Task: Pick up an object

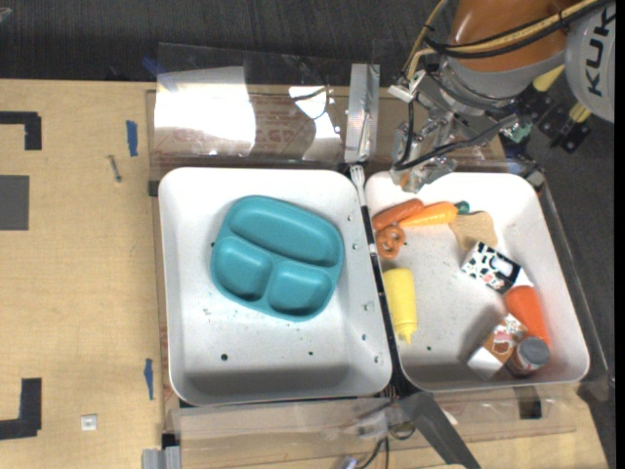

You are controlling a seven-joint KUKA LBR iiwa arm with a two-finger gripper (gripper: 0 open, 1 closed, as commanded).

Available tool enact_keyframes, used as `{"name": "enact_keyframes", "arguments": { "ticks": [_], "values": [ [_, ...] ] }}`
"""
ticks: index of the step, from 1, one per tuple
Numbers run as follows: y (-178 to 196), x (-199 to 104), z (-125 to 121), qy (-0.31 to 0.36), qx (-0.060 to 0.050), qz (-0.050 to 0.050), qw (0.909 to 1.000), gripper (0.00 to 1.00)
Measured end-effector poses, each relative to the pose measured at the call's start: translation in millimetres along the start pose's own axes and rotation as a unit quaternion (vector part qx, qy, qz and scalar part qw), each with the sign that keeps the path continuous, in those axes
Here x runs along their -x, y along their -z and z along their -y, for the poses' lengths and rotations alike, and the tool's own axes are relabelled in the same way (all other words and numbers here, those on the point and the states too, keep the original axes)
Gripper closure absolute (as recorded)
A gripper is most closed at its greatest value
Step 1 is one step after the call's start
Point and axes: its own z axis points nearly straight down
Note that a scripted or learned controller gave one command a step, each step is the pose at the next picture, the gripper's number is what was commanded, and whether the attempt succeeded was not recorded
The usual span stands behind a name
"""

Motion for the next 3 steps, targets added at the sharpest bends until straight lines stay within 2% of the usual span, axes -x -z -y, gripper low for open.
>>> {"name": "enact_keyframes", "arguments": {
  "ticks": [1,2,3],
  "values": [
    [23.1,6.2,-6.9,0.015,0.001,-0.001,0.9999,1.0],
    [-14.3,10.4,-13.8,0.084,0.005,-0.005,0.9964,1.0],
    [32.1,-102.0,-41.8,0.156,0.002,-0.004,0.9878,1.0]
  ]
}}
